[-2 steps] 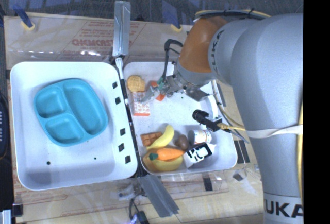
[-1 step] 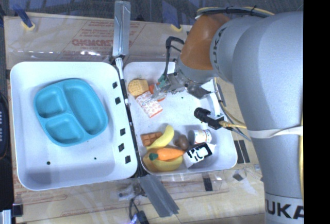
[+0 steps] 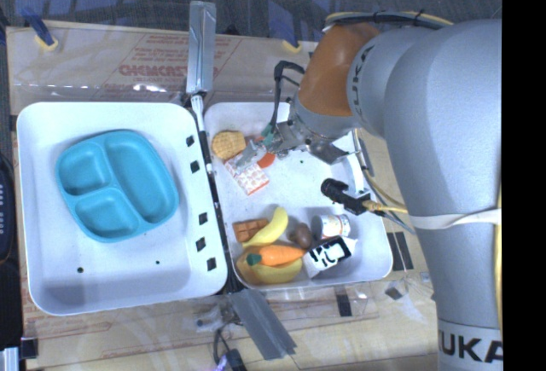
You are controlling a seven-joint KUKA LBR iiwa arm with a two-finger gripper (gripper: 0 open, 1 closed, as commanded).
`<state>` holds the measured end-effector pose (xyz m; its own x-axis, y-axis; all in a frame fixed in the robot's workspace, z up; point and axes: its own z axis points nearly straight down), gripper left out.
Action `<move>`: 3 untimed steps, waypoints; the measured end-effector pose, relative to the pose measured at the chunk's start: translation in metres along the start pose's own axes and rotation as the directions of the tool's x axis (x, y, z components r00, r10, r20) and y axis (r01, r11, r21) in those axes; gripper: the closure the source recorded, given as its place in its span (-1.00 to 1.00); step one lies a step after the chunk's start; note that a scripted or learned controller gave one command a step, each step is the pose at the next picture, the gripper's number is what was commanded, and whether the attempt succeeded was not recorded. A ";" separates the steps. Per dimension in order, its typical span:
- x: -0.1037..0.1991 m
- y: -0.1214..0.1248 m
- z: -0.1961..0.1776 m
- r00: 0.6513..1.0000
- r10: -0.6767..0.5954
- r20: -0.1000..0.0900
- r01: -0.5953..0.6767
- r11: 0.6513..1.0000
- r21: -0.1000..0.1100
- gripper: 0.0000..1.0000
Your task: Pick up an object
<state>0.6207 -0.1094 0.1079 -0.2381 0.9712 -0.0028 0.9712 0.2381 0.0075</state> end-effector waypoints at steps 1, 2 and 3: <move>-0.042 0.020 0.010 0.999 -0.033 -0.001 0.033 0.999 -0.001 -1.00; -0.041 0.022 -0.002 0.999 -0.038 -0.001 0.038 0.999 -0.004 1.00; -0.007 -0.009 -0.034 0.999 0.032 -0.004 -0.032 0.999 0.010 1.00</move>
<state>0.6138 -0.1184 0.1420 -0.2070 0.9783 0.0014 0.9783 0.2070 -0.0020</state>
